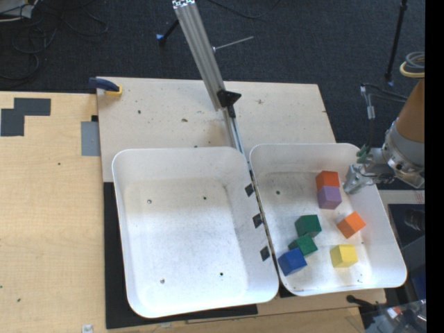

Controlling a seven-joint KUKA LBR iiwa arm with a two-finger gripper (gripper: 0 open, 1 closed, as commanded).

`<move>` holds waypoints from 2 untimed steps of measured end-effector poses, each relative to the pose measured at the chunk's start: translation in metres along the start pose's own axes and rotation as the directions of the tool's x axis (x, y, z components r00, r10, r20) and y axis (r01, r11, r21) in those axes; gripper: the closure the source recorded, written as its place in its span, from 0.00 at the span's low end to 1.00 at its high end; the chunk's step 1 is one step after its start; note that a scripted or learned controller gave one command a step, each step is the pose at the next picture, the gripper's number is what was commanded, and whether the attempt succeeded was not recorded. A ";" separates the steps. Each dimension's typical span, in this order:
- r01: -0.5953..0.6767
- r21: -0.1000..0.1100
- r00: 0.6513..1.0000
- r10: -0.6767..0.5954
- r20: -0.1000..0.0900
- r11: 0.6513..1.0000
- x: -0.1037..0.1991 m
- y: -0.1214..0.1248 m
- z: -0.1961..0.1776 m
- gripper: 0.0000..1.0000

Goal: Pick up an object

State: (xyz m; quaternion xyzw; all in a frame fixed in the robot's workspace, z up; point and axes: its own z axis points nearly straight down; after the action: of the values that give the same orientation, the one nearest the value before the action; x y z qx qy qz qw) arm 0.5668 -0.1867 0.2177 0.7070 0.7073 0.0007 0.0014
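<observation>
Where bins sit [182, 159], speckled bench [277, 109]

Two bins side by side on the surface [277, 109]: left bin [139, 186], right bin [291, 165]. The right bin holds seven blocks [329, 196]: two touching at its far middle, one right of centre, two touching at centre, one near-left by the dividing wall, one near-right. The gripper [355, 179] sits at the right bin's far right rim.

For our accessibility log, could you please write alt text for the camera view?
The pincer hangs over the right bin, beside a purple block and an orange-red block. Green, blue, yellow and orange blocks lie nearer the front.
</observation>
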 end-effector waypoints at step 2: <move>0.004 0.008 1.000 -0.003 -0.004 1.000 0.089 -0.023 0.006 1.00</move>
State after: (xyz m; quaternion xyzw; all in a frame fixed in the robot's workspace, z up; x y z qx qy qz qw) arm 0.5435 -0.0978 0.2120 0.7057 0.7085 -0.0005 -0.0028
